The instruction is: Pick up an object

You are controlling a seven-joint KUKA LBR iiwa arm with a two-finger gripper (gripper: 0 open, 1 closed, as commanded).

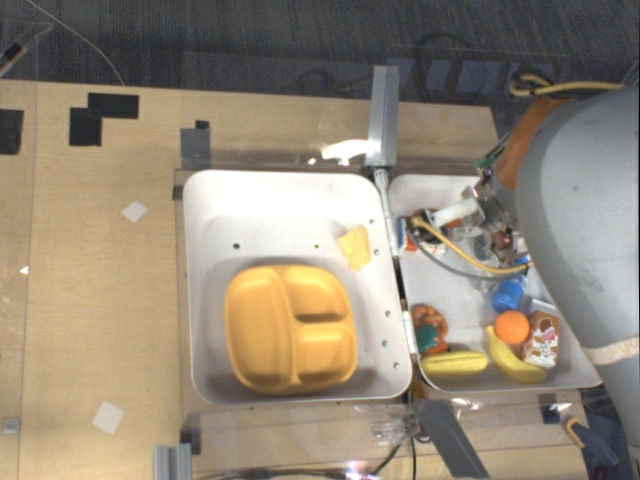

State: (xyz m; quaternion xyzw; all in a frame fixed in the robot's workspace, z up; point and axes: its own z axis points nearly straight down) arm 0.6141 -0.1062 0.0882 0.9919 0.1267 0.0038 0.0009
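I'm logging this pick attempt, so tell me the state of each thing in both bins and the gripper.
Yellow divided tray: right way up, in the left bin.
Yellow wedge: lying by the left bin's right wall.
Orange ball: resting in the right bin.
Banana: lying flat.
Gripper: low over the right bin, holding nothing visible.

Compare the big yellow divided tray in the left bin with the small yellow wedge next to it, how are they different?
The big yellow divided plastic tray is far larger than the small pale yellow wedge-shaped piece. The tray is rounded with three moulded compartments; the wedge is plain and angular. The tray lies on the floor of the left white bin, while the wedge sits by its right wall. Both are yellow and share that bin.
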